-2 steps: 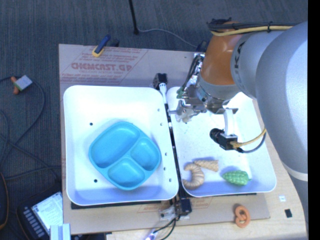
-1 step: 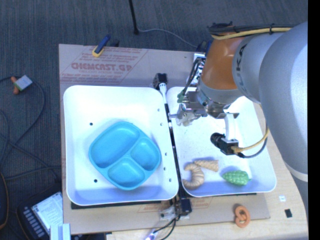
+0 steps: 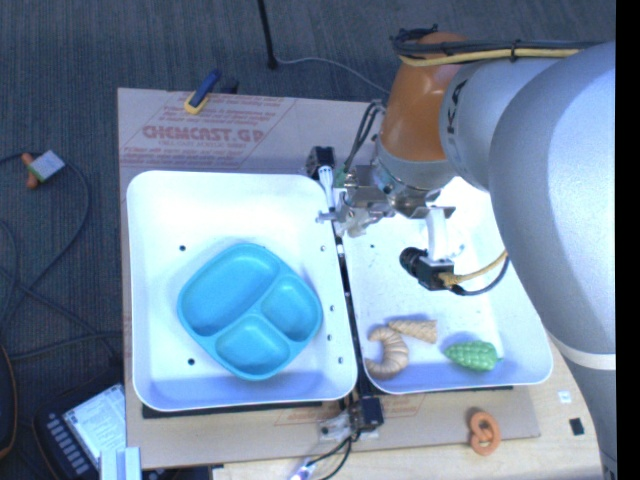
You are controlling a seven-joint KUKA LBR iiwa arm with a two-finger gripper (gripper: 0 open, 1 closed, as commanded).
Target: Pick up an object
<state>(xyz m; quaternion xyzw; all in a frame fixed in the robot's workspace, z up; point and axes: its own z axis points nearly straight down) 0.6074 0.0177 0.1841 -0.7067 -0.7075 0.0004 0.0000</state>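
My gripper (image 3: pixel 352 218) hangs over the rear of the right bin (image 3: pixel 520 373); I cannot tell how it is set. Nothing is lifted: the croissant (image 3: pixel 391 349), cone (image 3: pixel 414 329) and green toy (image 3: pixel 471 355) lie along its front wall, ungrasped.

A tan croissant (image 3: pixel 391 349), a cone-like pastry (image 3: pixel 414 329) and a green lump (image 3: pixel 472 355) lie along the right bin's near edge.
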